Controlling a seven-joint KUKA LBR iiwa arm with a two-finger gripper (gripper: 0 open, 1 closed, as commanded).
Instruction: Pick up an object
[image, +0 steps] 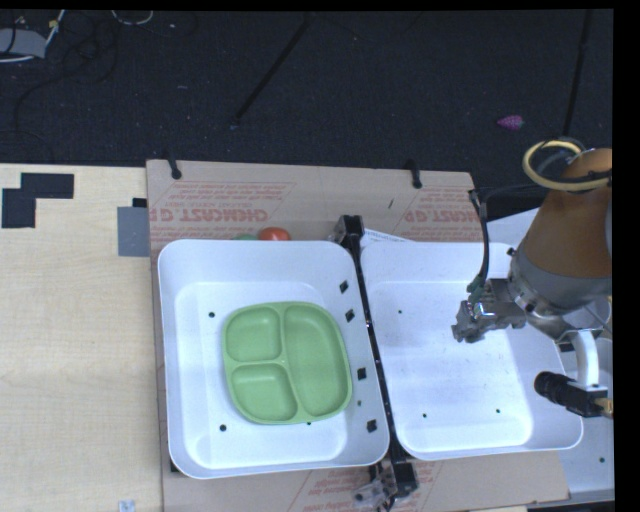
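A light green plate with three compartments (286, 361) lies flat in the middle of the left white bin (190, 300). My gripper (470, 325) hangs over the right side of the right white bin (440, 440), well apart from the plate. Its metal fingers point left and down toward the bin floor, and nothing shows between them. The grey arm with its orange band (570, 225) comes in from the right edge.
A small red and green thing (268, 235) lies just behind the left bin's back rim, on the cardboard sheet (300, 200). A black divider bar (365, 340) runs between the two bins. Pale wooden bench top (70, 350) spreads to the left.
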